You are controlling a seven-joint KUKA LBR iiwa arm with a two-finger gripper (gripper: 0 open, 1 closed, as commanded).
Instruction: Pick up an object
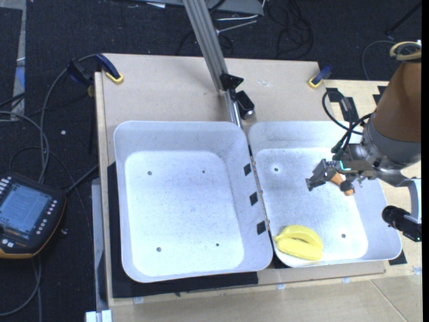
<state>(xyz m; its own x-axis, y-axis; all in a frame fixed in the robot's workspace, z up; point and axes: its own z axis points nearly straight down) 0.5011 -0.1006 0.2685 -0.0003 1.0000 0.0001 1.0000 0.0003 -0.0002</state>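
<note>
From the camera view above the tabletop point(174, 89), two shallow white bins sit side by side. The arm point(402, 106) reaches in from three o'clock, and its gripper point(326, 178) hangs over the middle of the right bin point(288, 143); whether it is spread or pressed together cannot be told, and nothing is seen between its tips. A yellow banana-like object point(299, 242) lies at the right bin's near edge, toward its left corner, at about seven o'clock from the gripper and apart from it. The left bin point(181, 200) lies alongside, and a handheld control pendant point(23, 213) rests on the floor at nine o'clock.
</note>
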